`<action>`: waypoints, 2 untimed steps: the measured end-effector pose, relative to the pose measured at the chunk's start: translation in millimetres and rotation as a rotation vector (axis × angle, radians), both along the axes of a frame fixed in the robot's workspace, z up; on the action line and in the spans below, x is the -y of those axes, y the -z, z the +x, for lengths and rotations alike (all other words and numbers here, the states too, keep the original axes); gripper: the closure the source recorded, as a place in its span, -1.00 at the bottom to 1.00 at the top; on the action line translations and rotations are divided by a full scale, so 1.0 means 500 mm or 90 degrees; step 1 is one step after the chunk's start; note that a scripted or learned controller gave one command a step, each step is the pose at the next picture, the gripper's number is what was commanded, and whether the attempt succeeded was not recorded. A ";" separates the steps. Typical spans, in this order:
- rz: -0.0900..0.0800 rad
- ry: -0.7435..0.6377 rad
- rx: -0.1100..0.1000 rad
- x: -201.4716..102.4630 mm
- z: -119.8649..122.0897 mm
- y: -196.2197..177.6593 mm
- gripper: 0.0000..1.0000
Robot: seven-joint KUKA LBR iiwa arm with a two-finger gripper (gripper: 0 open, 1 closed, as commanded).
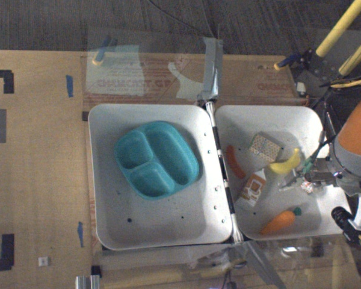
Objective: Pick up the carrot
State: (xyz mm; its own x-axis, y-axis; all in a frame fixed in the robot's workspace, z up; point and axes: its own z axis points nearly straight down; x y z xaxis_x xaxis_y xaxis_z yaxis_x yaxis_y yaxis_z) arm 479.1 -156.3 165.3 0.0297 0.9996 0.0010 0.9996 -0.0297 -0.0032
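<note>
The carrot (281, 221), orange with a small green top, lies near the front edge of the right bin (310, 120), its green end pointing right. My gripper (296, 181) hangs over the right half of that bin, a short way behind and slightly right of the carrot, close to a yellow banana (287, 163). Nothing shows the carrot touching the gripper. The grey arm with its orange band (356, 131) comes in from the right edge.
The right bin also holds a red sausage (234, 161), a tan cracker-like square (265, 146) and a small white packet (253, 189). A teal divided plate (157, 159) sits in the left bin (102, 179). Cables and yellow poles stand at the back right.
</note>
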 end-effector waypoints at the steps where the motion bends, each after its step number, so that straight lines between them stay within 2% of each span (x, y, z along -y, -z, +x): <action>1: -0.001 0.019 0.001 0.066 0.001 0.026 -1.00; 2: -0.003 -0.101 0.005 -0.012 0.003 0.154 -1.00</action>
State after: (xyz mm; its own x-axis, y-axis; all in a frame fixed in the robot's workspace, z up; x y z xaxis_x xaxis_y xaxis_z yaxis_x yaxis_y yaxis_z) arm 480.4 -150.2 88.0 -0.1288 0.9917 -0.0035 0.9917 0.1288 0.0042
